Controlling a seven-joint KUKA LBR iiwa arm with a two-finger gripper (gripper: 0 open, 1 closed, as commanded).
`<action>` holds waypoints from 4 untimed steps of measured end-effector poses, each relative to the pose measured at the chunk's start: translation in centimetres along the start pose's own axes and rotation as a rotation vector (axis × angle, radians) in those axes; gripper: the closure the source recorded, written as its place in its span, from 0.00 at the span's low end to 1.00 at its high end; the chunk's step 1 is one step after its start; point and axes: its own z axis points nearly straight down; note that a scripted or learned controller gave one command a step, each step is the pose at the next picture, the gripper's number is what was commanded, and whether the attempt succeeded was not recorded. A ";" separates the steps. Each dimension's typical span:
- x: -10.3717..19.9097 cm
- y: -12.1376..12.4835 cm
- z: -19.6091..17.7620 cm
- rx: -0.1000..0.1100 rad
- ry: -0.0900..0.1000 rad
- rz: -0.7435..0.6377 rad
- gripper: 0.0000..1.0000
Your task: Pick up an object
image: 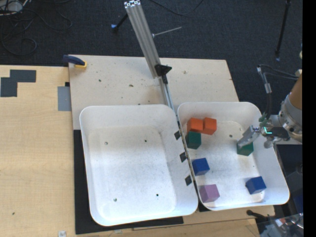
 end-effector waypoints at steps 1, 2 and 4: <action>-0.3 -1.0 5.6 0.006 0.001 -0.002 0.00; -0.8 -1.4 11.9 0.007 0.002 -0.001 0.00; -0.9 -1.4 15.6 -0.001 0.002 0.008 1.00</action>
